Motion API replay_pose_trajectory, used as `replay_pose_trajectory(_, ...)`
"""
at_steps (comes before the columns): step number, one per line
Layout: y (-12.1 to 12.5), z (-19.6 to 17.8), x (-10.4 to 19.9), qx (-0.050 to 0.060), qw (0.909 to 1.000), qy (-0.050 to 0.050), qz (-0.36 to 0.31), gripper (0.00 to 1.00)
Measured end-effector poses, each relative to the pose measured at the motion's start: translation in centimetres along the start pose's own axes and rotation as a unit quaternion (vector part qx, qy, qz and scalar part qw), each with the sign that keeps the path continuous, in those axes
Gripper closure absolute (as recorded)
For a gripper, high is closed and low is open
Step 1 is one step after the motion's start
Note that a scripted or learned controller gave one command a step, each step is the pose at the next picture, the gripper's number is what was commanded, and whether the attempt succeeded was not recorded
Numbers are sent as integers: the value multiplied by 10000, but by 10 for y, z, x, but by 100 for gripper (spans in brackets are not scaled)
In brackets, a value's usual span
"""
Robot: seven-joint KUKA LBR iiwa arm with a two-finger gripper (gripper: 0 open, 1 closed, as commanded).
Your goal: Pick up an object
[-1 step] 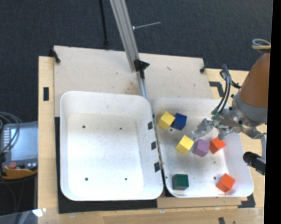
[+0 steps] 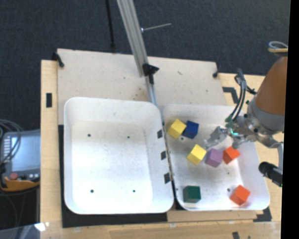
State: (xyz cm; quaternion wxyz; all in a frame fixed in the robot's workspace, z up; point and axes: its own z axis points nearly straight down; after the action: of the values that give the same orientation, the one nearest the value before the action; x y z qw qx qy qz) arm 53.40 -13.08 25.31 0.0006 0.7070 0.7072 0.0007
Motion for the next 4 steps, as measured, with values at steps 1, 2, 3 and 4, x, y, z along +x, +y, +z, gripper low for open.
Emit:
replay_pose_trajectory(1, 3, 46, -8, 29, 10000, -7, 7, 0)
replay_pose_trajectory(2, -3, 97, 0, 36, 10000, -1, 8, 0)
replay_pose_trajectory(3, -5, 150, -2, 32, 10000, -4, 9, 0)
replay_pose_trajectory(4, -2, 136, -2, -16, 10000, 0, 46, 100)
